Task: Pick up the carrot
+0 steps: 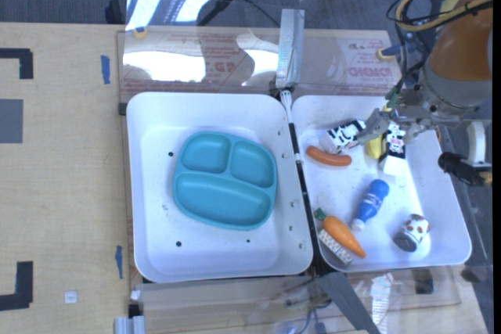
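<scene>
Gripper low, fingers seemingly parted.

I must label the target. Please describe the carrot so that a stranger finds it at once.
Look in the right white bin, at its near left corner. The carrot lies there beside a brush, orange and tapered with a green tip; the hot dog farther back has none.

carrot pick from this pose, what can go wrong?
1. The gripper is at the right bin's far side, above the cow toy; the carrot lies at the near-left edge. A descent here likely misses.
2. The carrot rests against a brush and the wall, so fingers may jam.
</scene>
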{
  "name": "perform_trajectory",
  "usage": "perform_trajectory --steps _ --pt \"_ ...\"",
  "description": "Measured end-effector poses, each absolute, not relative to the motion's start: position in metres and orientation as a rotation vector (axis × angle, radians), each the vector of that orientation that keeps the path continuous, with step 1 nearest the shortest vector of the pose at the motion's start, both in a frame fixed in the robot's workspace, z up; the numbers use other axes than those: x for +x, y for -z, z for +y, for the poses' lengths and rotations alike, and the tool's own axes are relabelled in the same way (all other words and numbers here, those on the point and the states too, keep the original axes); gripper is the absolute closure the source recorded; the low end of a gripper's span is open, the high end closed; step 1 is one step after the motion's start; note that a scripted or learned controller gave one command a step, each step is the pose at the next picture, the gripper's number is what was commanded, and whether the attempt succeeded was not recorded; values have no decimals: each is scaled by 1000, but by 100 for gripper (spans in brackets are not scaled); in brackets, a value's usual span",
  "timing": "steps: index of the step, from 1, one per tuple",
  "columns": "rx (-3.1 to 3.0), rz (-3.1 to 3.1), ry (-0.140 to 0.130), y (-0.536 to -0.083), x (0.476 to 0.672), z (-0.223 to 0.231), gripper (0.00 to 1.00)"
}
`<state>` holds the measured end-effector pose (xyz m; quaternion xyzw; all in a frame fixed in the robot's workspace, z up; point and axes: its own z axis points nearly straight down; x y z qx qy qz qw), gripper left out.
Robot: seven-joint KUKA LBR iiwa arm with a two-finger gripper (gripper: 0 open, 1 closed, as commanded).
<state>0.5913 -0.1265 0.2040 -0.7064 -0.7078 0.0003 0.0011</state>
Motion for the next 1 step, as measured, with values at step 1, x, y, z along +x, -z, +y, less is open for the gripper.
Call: perform_trajectory --steps 1 --pt "-1868 -2550 21 -116 633 -117 0"
